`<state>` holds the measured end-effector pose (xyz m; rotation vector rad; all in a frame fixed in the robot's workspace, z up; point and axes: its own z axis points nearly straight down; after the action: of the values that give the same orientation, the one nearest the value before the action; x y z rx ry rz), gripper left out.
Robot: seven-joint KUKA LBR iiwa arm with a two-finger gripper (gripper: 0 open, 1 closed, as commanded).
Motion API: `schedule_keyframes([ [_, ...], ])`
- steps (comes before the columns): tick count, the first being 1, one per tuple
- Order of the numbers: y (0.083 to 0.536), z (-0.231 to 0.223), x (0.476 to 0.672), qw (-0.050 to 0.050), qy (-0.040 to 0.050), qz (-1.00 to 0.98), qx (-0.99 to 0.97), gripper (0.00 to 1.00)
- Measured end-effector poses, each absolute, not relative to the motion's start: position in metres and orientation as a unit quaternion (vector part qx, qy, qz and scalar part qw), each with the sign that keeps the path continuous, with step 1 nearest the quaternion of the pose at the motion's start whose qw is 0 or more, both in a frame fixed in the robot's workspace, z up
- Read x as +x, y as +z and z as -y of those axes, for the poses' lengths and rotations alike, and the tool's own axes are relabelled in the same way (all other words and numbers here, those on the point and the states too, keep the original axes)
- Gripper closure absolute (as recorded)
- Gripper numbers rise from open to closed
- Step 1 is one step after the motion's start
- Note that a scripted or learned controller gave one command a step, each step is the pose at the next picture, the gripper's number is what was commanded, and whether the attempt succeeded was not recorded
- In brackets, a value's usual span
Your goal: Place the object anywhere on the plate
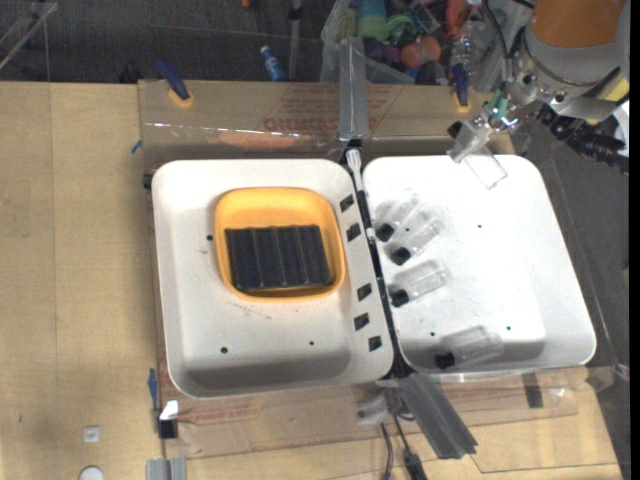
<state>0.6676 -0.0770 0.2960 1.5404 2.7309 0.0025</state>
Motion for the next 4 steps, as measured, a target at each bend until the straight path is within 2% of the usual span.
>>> schedule_keyframes([
  [2,0.298,0.062,0.664,0.001,0.0003,-0.908,0.420,1.00],
  [3,0.312,0.058,0.662,0.004,0.0012,-0.947,0.321,1.00],
  [4,0.275,0.056,0.660,0.001,0.0009,-0.971,0.240,1.00],
])
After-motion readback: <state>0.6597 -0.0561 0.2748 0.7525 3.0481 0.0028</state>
